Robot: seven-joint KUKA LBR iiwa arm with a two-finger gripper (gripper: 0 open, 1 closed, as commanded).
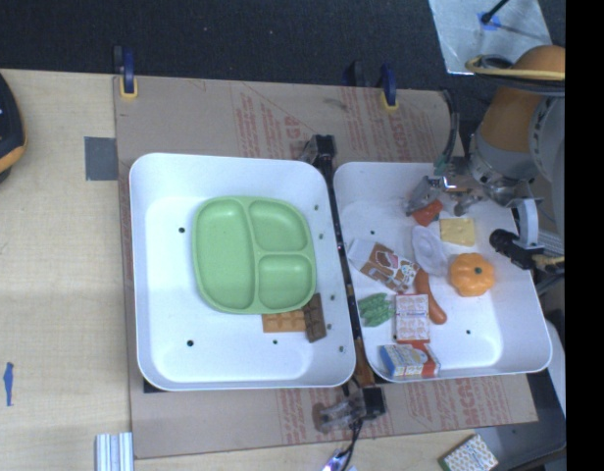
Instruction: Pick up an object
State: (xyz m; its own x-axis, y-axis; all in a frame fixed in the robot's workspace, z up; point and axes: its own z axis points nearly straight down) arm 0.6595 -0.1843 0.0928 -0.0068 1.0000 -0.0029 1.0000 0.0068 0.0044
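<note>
My pincer (441,193) sits low over the far part of the right bin (523,346), its 2 fingers spread apart with a small red piece (429,211) lying just below them, not between them, so I grip nothing. Just beside it lie a yellow block (457,231) and a clear plastic bag (428,250), with the orange pumpkin (471,275) nearer the right wall. Toward the front are a printed packet (385,264), a carrot (430,300), a green leafy piece (376,309), a red-and-white box (412,318) and a small carton (403,360). The left bin (160,351) holds a green divided plate (253,254), with a brown block (295,320) touching its front edge.
</note>
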